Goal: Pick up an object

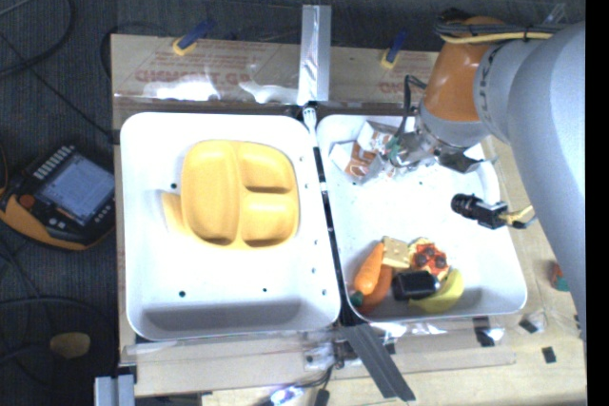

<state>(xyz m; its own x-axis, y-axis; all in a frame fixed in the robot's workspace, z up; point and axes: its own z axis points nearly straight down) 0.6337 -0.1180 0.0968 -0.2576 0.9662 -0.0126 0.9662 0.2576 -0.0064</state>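
The gripper [388,150] reaches into the far left corner of the right bin [495,252], low over a small crumpled packet [362,157] in brown and white; whether it is spread or pinching cannot be told. Any print on the packet is too small to read. In the near part of that bin, an orange carrot [369,273] lies aslant, its long axis running near-left to far-right, touching a black block [414,284] and a yellow banana [445,295]. The left bin [152,299] holds a glossy yellow divided tray [238,193].
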